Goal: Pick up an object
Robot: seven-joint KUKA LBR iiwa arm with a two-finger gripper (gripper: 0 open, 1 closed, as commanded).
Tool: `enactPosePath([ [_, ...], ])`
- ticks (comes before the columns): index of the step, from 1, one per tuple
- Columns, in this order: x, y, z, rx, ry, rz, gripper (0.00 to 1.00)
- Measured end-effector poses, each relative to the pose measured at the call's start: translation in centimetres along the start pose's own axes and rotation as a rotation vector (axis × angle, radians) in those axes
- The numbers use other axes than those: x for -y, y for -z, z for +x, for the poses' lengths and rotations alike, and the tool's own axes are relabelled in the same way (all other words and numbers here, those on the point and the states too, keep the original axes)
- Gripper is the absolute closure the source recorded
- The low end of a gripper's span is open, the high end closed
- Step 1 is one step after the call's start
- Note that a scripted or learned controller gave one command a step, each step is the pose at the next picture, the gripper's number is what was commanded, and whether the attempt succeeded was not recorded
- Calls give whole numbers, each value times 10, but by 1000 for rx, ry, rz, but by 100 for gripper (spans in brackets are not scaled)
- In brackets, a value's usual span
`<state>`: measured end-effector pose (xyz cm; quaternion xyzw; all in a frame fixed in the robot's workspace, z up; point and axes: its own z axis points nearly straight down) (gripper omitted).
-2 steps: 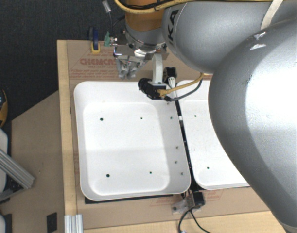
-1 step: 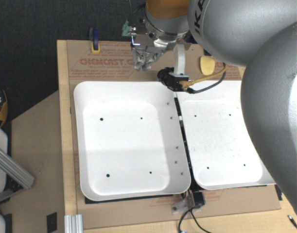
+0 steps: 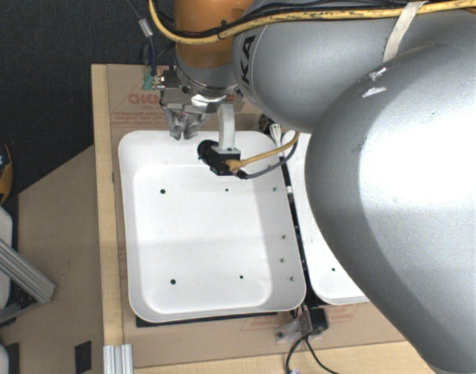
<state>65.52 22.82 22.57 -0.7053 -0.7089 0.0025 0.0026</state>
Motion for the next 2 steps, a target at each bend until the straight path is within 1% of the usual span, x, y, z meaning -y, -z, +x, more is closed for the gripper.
enactPosePath([
  [1, 4, 66, -63, 0, -10, -13, 100],
  [2, 3, 115, -100, 0, -9, -16, 100],
])
